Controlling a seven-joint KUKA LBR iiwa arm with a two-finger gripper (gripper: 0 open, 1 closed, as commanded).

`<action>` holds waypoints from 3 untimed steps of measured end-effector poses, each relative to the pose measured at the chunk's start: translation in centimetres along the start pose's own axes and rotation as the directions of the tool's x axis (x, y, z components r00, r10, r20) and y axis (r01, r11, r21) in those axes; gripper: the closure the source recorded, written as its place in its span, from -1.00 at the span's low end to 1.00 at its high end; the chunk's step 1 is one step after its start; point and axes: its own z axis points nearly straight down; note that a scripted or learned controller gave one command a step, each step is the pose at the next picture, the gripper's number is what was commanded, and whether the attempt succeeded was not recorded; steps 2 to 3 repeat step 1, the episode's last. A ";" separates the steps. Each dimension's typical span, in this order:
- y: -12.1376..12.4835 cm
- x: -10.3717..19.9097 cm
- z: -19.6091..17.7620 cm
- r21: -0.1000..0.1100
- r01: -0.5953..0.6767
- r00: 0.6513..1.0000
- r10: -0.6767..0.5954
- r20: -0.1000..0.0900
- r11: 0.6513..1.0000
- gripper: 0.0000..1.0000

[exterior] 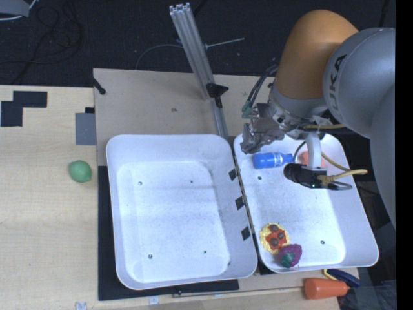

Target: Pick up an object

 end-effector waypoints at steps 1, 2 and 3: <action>1.5 4.5 1.8 0.001 -0.001 1.000 0.001 0.000 1.000 1.00; 1.5 4.5 1.8 0.001 -0.001 1.000 0.001 0.000 1.000 1.00; 1.5 4.5 1.8 0.001 -0.001 1.000 0.001 0.000 1.000 1.00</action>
